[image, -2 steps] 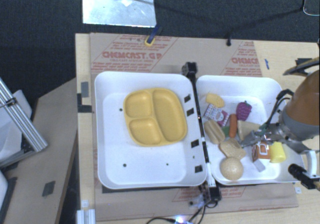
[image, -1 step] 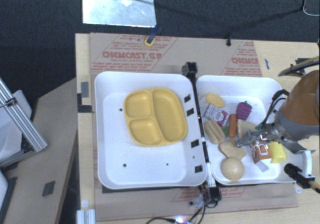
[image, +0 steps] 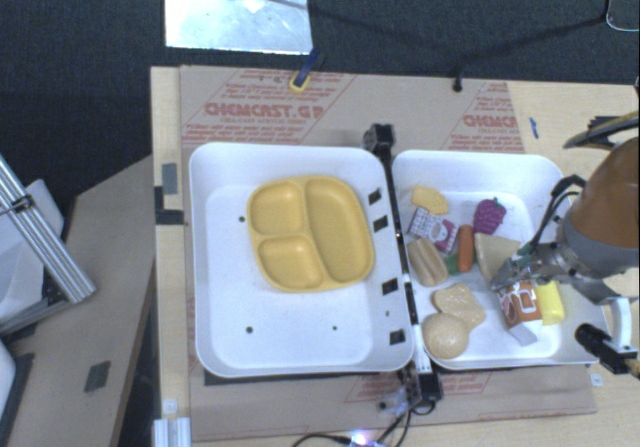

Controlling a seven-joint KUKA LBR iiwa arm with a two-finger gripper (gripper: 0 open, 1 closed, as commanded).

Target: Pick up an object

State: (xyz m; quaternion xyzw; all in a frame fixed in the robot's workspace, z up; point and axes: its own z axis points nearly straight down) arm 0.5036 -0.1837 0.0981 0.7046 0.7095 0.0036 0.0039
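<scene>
Gripper (image: 522, 280) of the grey arm is down low in the right white bin (image: 470, 167), over a small orange-and-white carton (image: 517, 307) beside a yellow block (image: 549, 301). From this slant, cannot tell whether it is released or clenched on anything.

Progress: the pick looks not yet done — every item lies on the bin floor, nothing visibly lifted. Left to do: secure a grasp and raise the object.

Count, right bin: one purple grape bunch (image: 489, 215), one yellow wedge (image: 430, 199), one pink-and-white packet (image: 434, 228), one orange carrot (image: 466, 247), one tan bread roll (image: 427, 261), two pale rounded pieces — likely toy bread (image: 447, 335). Left white bin (image: 220, 335): one yellow three-compartment plastic tray (image: 308, 233).
</scene>
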